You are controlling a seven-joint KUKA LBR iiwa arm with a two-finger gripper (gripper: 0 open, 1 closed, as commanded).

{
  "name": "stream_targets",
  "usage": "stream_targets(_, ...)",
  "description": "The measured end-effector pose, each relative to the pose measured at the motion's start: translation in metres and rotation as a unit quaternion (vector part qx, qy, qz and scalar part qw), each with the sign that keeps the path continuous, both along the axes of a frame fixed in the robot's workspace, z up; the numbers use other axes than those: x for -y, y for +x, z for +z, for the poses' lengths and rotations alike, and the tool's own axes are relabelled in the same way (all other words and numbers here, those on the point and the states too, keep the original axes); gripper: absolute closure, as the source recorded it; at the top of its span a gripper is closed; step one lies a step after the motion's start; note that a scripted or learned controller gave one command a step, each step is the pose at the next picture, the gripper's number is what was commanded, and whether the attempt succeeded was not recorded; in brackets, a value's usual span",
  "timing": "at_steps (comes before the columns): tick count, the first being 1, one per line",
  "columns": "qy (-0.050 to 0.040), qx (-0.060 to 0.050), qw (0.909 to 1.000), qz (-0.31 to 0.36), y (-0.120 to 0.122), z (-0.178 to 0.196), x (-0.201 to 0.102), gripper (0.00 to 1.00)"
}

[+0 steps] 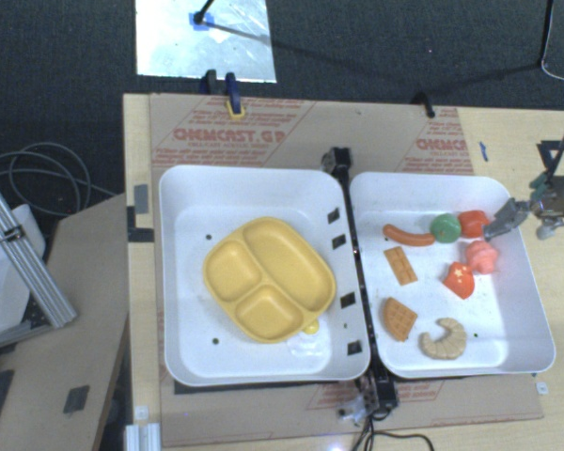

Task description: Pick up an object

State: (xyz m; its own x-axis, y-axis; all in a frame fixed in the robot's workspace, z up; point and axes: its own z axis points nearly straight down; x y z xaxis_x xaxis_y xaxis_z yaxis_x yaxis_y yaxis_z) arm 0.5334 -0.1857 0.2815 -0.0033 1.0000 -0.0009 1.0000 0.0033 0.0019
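Croissant lies well apart from gripper, whose grip state I cannot tell.

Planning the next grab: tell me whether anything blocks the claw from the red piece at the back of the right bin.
Nothing visible does. The claw sits at the right bin's far right corner, right beside the red piece. The green ball lies on the piece's other side, and the pink piece is just in front.

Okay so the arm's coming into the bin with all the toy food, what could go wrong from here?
1. The pincer sits beside the tightly clustered red block, green ball and pink piece; closing may nudge them apart instead of gripping one.
2. It is close to the white right bin's rim, so descending could clip the wall.
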Motion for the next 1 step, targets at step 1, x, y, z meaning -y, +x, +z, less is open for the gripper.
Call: stream_targets(1, 0.0019, -0.003, 1.0000, 0.002, -0.0487, -0.0376, -0.0522, 0.00)
